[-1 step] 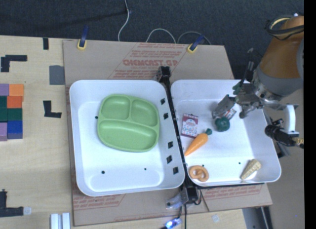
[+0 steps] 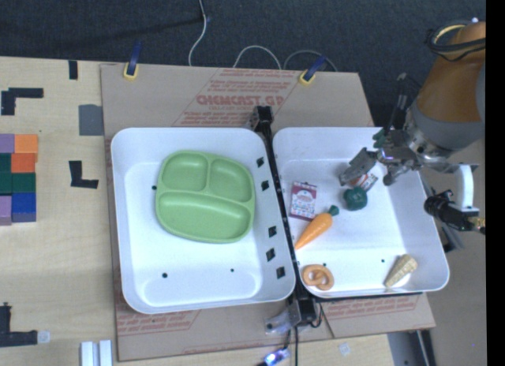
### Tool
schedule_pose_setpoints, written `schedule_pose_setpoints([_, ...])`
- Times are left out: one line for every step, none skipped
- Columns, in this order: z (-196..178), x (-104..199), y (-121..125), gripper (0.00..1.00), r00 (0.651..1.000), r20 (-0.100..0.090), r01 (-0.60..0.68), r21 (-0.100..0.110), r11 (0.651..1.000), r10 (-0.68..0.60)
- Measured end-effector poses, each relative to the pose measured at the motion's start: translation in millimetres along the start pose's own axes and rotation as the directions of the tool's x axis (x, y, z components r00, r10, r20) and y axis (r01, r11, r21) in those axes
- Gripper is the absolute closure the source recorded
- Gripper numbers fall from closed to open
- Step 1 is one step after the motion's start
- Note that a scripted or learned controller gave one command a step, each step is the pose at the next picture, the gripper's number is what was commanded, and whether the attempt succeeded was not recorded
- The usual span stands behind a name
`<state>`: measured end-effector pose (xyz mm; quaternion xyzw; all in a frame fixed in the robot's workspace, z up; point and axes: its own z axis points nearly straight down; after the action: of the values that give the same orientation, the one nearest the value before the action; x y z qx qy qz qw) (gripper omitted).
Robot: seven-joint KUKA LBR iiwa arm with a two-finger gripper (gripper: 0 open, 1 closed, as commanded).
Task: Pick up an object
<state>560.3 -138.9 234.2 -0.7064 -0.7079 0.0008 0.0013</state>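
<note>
Desk (image 2: 71, 293), carrying a cardboard sheet (image 2: 237, 96) on which two shallow white bins sit side by side. Left bin (image 2: 134, 278): holds a green divided plate (image 2: 206, 196). Right bin (image 2: 418, 238): holds the candidates for picking, namely an orange carrot (image 2: 312, 229) near the centre, a small printed card (image 2: 303, 199) just above it, a pretzel-like ring (image 2: 318, 277) at the near edge, a pale corn-like piece (image 2: 400, 270) at the near right corner, and a dark green round object (image 2: 356, 198) toward the far side.

My arm (image 2: 450, 96) reaches in from the right; my gripper (image 2: 364, 169) hangs just above and beside the green round object. Whether my fingers stand apart or together I cannot tell at this angle, and nothing is visibly held between them.

Risk, as I judge it: the green object looks round and small, so an off-centre descent could roll it aside, and I would close on nothing. Coming down too low could strike the bin floor.
</note>
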Motion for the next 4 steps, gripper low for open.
schedule_pose_setpoints([54.7,11.0,-0.4,0.0,1.0,0.0,0.0,0.005,1.0,0.0])
schedule_pose_setpoints([102.3,5.3,-5.5,0.0,1.0,0.0,-0.002,0.005,1.0,0.002])
schedule_pose_setpoints([148.1,5.0,-4.0,0.0,1.0,-0.001,-0.001,-0.002,1.0,0.001])
schedule_pose_setpoints([136.5,7.0,-2.2,1.0,1.0,-0.003,0.001,-0.006,1.0,-0.001])
